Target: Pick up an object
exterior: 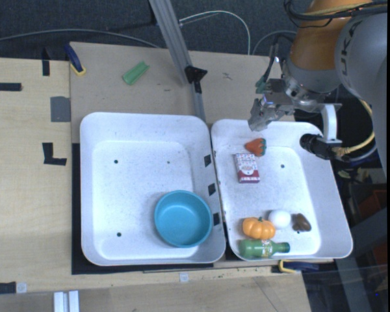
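Note:
My gripper (260, 121) hangs over the far rim of the right bin (331, 203), just above and slightly left of a red strawberry (255, 147). Nothing shows between its fingers. Below the strawberry lies a small red and white box (246, 168). At the near end of that bin sit an orange pumpkin (258, 227), a white ball (279, 218), a brown lump (301, 222) and a green bottle (263, 248) lying on its side.
A blue bowl (182, 218) rests in the near right corner of the left bin (117, 174). A grey pole (172, 31) slants across the back. A green block (135, 73) lies on the bench behind the bins.

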`<act>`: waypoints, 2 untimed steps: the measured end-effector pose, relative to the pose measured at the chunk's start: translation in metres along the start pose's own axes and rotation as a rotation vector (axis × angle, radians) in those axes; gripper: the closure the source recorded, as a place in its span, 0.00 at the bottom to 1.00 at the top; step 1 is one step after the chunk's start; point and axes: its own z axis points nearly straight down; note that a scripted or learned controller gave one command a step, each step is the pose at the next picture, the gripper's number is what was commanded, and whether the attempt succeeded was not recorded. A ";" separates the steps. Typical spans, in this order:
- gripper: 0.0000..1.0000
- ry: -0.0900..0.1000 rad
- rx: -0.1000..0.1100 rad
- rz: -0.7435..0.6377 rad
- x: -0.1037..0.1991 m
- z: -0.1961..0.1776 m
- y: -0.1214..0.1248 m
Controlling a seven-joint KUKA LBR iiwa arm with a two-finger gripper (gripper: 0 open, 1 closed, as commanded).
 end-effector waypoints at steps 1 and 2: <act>1.00 -0.001 0.001 0.001 0.044 0.007 0.002; 1.00 -0.001 0.002 0.001 0.090 0.018 0.004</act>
